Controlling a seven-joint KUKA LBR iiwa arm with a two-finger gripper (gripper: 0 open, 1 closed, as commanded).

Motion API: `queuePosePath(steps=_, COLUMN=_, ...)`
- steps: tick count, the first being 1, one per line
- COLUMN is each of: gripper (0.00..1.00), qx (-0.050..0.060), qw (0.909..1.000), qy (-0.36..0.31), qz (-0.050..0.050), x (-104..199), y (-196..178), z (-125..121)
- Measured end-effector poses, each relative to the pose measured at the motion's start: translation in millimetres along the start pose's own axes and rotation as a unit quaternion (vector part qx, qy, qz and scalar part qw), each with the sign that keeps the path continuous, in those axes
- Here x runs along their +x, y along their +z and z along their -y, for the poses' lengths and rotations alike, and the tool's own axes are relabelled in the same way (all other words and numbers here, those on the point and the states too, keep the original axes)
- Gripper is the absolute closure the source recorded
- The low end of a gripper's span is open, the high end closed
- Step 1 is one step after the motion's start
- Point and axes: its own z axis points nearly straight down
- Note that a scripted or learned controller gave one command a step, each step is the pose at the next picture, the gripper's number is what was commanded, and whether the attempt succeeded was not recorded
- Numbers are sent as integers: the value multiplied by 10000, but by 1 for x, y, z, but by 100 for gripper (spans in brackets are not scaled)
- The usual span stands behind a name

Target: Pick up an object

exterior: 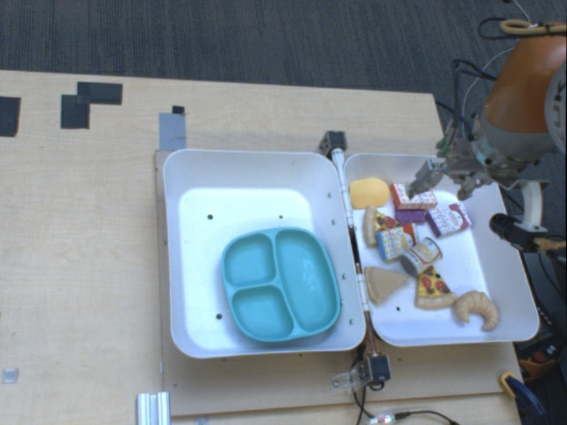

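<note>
The gripper (pixel 446 177) is held open and empty over the upper part of the right bin (pixel 509 277), just above the small toy food boxes (pixel 415 204), so nothing is picked yet and 1 must be reached and squeezed.

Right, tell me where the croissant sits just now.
The croissant lies in the right bin, at its near right corner in the camera view. The pizza slice sits just to its left.
</note>
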Motion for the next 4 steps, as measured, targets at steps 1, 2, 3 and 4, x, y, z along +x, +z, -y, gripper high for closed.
queuePosePath(steps=1, gripper=0, qx=-55, qw=10000, qy=3, qz=18, x=-19, y=110, z=-9)
queuePosePath(steps=2, gripper=100, qx=-78, qw=10000, qy=2, qz=30, x=-19, y=98, z=-11)
queuePosePath(steps=3, gripper=0, qx=-75, qw=10000, qy=1, qz=29, x=-19, y=98, z=-11)
queuePosePath(steps=4, gripper=0, qx=-142, qw=9999, qy=14, qz=47, x=-11, y=115, z=32)
